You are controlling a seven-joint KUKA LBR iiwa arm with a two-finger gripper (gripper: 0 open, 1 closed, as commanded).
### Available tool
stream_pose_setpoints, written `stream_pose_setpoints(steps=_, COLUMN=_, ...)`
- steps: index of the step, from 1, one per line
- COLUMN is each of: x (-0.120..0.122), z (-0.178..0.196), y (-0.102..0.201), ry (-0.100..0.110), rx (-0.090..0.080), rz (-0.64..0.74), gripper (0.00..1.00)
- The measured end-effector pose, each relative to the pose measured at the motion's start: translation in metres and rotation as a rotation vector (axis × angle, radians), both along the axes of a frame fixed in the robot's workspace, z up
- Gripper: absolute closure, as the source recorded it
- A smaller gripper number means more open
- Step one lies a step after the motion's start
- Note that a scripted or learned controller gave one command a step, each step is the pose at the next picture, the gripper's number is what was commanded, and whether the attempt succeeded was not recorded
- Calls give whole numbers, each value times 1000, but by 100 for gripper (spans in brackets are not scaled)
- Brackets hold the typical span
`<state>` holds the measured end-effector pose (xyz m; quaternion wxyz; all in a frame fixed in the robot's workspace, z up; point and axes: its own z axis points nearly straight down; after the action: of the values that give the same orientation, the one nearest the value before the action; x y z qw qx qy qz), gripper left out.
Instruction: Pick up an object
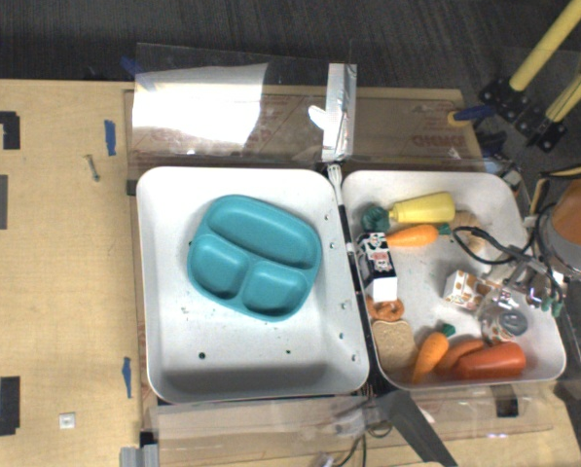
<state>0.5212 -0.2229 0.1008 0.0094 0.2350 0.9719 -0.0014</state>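
Approach step. Gripper (499,305) low in right bin (504,185); whether spread or pressed together: cannot tell. Red object (490,360) just below it. Next: descend, centre over it, pinch.

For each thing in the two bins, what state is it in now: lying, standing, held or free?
teal divided tray: lying flat in left bin, free
yellow piece: lying in right bin, free
upper carrot: lying, free
lower carrot: lying tilted, free
red piece: lying, free
tool: low over right bin
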Motion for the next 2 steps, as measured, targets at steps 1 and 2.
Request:
stream_pose_setpoints(steps=1, x=38, z=167, y=-1, ry=-1, rx=-1, rz=104, gripper=100)
stream_pose_setpoints(steps=2, x=56, z=102, y=39, ry=18, rx=9, rz=44, gripper=100)
